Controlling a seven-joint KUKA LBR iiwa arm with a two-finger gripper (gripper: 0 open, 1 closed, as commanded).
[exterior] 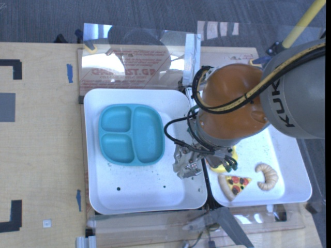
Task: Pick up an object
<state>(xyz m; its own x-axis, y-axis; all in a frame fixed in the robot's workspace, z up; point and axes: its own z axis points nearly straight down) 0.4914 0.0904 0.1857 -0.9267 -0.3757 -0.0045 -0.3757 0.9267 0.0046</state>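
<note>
Your tool [187,164] hangs low over the right edge of the left bin [98,190], beside the divider between the bins; whether it is open or closed, you cannot tell. A blue divided plate [131,134] lies in that bin's middle. In the right bin [297,190], near its front edge, lie a pizza slice [234,184] and a croissant [267,176], with a yellow item [223,164] partly hidden under the wrist.

A pale wooden bench [41,154] with black markings stands on blue-grey carpeted floor [129,4].
</note>
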